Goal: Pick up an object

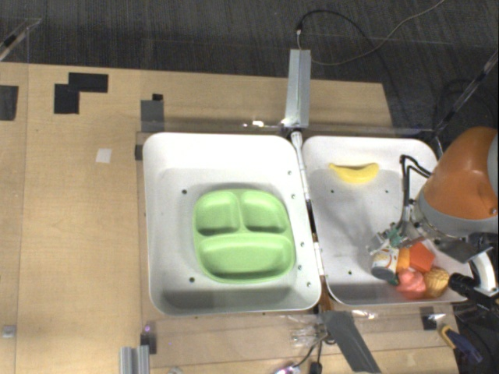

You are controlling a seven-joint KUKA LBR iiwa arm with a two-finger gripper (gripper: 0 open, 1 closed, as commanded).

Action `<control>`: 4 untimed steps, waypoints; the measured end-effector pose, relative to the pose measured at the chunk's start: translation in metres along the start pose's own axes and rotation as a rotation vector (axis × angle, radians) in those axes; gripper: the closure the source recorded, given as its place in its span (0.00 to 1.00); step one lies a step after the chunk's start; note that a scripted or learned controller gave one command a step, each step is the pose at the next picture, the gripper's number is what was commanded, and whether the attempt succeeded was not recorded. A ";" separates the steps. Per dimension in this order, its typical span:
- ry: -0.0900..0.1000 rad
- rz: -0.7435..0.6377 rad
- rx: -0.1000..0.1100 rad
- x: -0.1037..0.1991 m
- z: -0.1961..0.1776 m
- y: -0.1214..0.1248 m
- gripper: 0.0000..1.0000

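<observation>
Your arm's jaws [392, 238] hung over the toy pile [412, 269] in the right bin [351, 232]; I cannot tell their state.

A green divided tray [242, 233] sits at the centre of the left white bin [164, 209] on a wooden bench [70, 232]. A metal post [298, 88] stands at the bins' far edge, beside what appears to be a black cable [366, 37].

Grey arm [456, 220], orange band [468, 174]
</observation>
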State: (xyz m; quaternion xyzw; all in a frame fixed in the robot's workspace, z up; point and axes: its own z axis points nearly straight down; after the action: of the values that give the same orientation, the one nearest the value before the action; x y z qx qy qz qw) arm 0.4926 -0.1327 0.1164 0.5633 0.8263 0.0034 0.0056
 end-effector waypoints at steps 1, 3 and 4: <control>0.002 0.378 0.007 0.009 -0.103 0.039 1.00; 0.002 0.194 0.008 0.024 -0.116 0.008 0.00; 0.002 0.098 0.008 -0.012 -0.072 0.079 0.00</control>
State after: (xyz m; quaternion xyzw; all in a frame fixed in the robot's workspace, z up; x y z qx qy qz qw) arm 0.5696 -0.1145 0.1889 0.6029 0.7978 0.0011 0.0024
